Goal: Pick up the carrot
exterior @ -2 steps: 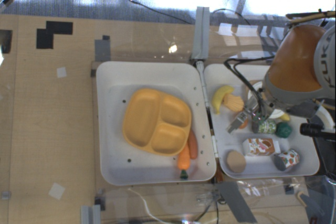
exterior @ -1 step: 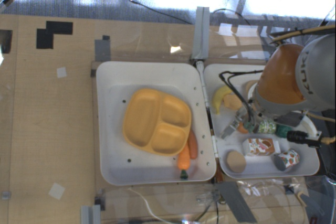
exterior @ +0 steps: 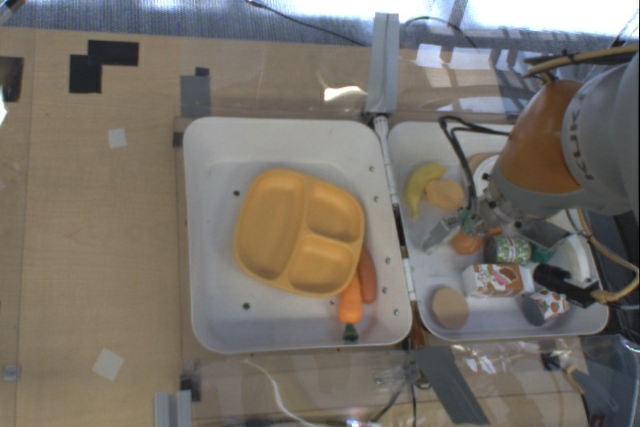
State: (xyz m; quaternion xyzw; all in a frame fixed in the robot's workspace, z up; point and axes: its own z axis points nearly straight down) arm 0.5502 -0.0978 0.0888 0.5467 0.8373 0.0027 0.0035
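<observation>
Reaching into the right bin [exterior: 590, 320], our gripper [exterior: 470, 220] hovers among clutter (jaw state: we cannot tell); the carrot [exterior: 351, 300] lies in the left bin [exterior: 200, 245], near the yellow tray [exterior: 298, 231].

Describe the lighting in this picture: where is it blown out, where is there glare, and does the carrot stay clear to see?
In the camera view, the strip beyond the bench is washed out to white by strong light; bright glare patches lie on the bench above the right bin; the left bin is evenly lit, so the carrot beside the yellow tray reads sharply.
</observation>
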